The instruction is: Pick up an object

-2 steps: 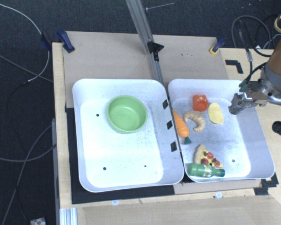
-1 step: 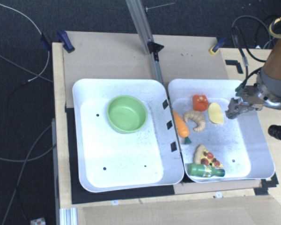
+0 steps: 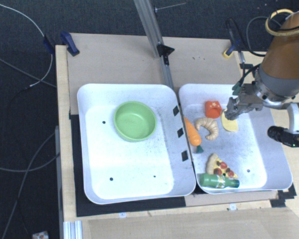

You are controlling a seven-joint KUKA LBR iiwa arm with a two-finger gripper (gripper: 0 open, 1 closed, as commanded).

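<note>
Two white bins on tabletop (image 3: 114,59). Right bin (image 3: 274,158), mid-right of frame: jaws (image 3: 231,115) low over yellow piece (image 3: 230,125), beside red block (image 3: 213,108); open/closed can't tell. Croissant (image 3: 208,127), carrot (image 3: 192,131) nearby. Green bowl (image 3: 135,121) in left bin (image 3: 134,178).

both bins (image 3: 97,183) look like smooth matt white plastic, the green bowl (image 3: 135,121) is plastic too, bench (image 3: 114,59) is raw matt wood board

Two white bins: one (image 3: 89,183) well to the gripper's (image 3: 231,114) left, one (image 3: 269,173) under it. One green bowl (image 3: 134,121), one orange carrot (image 3: 192,131), one croissant (image 3: 208,127), one red block (image 3: 213,108), one yellow piece (image 3: 230,125), one pizza slice (image 3: 220,167), one green bottle (image 3: 218,181).
</note>
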